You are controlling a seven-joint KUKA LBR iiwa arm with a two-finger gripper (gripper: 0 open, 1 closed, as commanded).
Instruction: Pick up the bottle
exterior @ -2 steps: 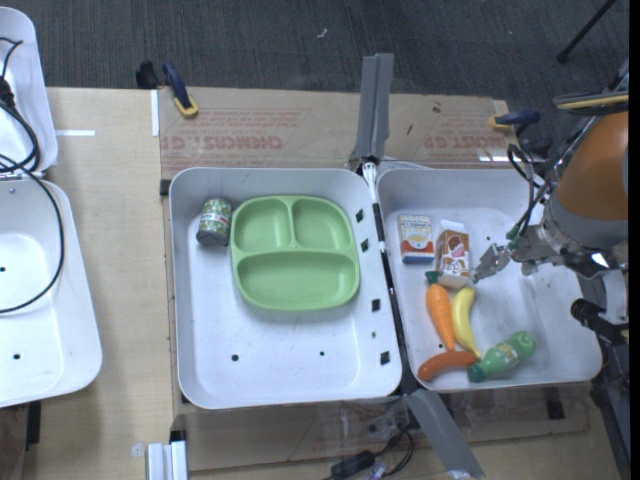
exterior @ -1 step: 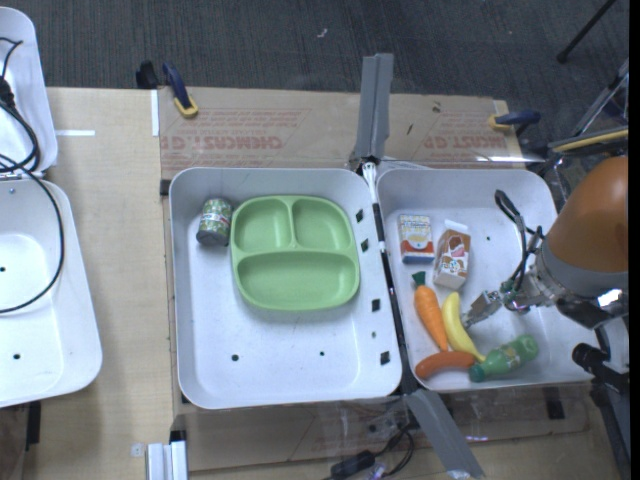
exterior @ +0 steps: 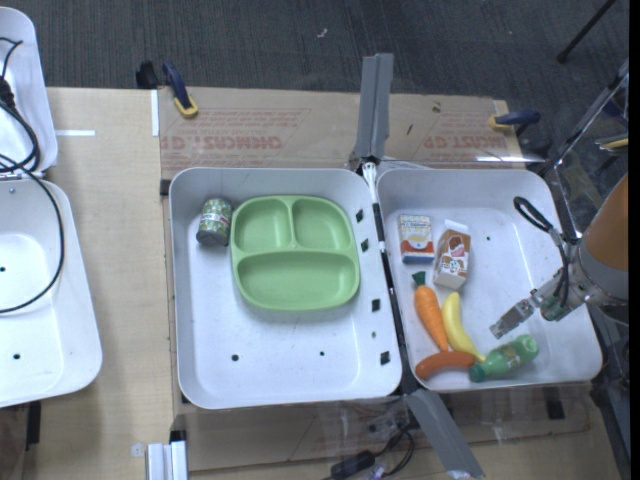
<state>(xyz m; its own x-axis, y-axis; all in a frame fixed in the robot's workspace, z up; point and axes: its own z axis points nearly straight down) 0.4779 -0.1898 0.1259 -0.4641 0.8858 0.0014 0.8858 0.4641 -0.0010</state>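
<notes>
The green bottle (exterior: 507,358) lies on its side near the front wall of the right bin (exterior: 500,183), with its dark green cap end pointing left toward an orange-red sausage (exterior: 443,364). My gripper (exterior: 513,317) reaches in from the right and hangs just behind and above the bottle, a small gap apart from it. Nothing is visibly held in it.
A banana (exterior: 458,324) and a carrot (exterior: 431,313) lie left of the bottle. Two small cartons (exterior: 416,238) (exterior: 453,257) stand further back. The left bin (exterior: 200,368) holds a green divided plate (exterior: 295,253) and a small can (exterior: 213,221).
</notes>
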